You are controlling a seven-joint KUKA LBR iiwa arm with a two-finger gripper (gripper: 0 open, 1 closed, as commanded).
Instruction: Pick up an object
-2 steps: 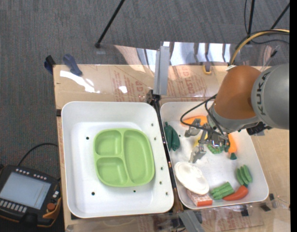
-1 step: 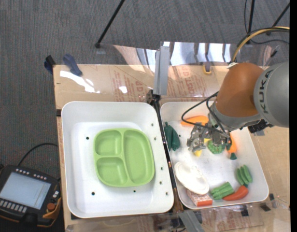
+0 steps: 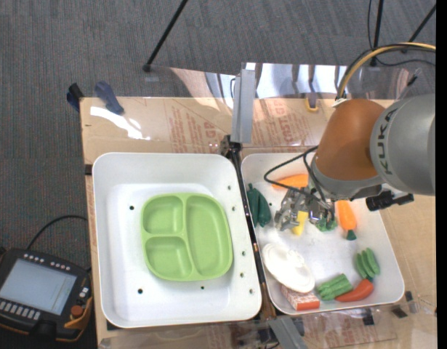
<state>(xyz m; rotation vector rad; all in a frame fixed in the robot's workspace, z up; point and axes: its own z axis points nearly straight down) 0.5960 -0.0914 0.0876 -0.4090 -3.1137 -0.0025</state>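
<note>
While the arm reaches down into the right bin [image 3: 395,262], gripper [image 3: 304,215] sits low among scattered toy foods, presumably positioned for a grab. Finger spread: cannot tell. Grasp: none confirmed. Likely target: small yellow piece [image 3: 299,226], stubby, bright, directly beneath the gripper. Orange carrot [image 3: 345,217] just right of it; dark green item [image 3: 259,206] to its left.

In the right bin [image 3: 392,257] lie scattered toy foods: a small yellow piece [image 3: 299,224] at centre, an orange carrot [image 3: 346,217] beside it, green pods [image 3: 367,262] nearer the front.
</note>
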